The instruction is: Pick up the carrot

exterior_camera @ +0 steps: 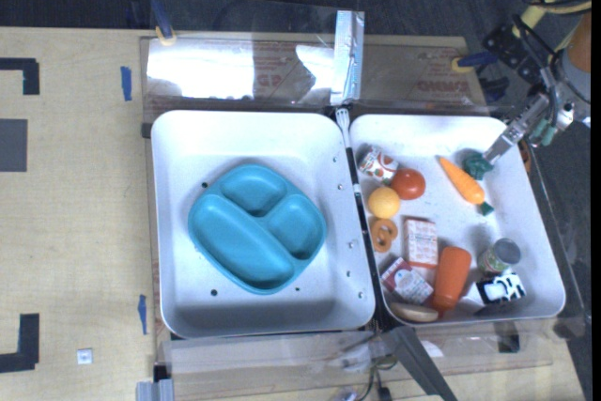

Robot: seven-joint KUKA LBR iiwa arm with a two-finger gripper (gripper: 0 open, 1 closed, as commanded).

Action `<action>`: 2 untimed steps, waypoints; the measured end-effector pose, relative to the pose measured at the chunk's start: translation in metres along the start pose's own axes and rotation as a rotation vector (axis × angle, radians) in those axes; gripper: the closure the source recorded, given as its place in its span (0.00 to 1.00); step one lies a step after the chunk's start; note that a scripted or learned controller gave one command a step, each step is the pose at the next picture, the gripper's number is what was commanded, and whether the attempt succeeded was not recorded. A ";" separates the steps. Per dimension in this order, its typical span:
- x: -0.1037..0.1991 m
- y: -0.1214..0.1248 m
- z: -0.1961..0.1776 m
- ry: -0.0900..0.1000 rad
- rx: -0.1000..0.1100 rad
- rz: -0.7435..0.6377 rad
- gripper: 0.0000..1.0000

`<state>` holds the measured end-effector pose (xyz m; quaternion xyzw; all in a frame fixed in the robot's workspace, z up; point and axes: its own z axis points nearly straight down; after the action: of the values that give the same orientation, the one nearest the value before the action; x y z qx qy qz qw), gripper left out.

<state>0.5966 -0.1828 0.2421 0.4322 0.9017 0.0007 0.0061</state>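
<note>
The carrot (460, 180) is orange and lies at a slant in the upper right part of the right bin (549, 249), thin end toward the upper left, with a small green tuft at its lower right end. My gripper (488, 155) reaches in from the upper right on a thin grey stem. Its tip comes down by a teal piece (477, 166) that touches the carrot's upper right side. The carrot rests on the bin floor. I cannot make out how the gripper's tip stands around it.
Left of the carrot sit a red tomato (408, 183), a yellow lemon (383, 202) and a small can (378, 162). Toward the front are a red-and-white carton (420, 241), an orange-red cylinder (451, 277), a grey tin (502, 254) and a black-and-white toy (500, 289). The left bin (178, 146) holds a blue divided plate (256, 225).
</note>
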 end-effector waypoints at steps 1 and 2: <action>0.002 -0.001 0.006 0.009 0.006 0.001 0.00; -0.009 0.016 0.154 0.009 0.005 0.062 0.00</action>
<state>0.6164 -0.1799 0.0880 0.4601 0.8879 0.0008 0.0012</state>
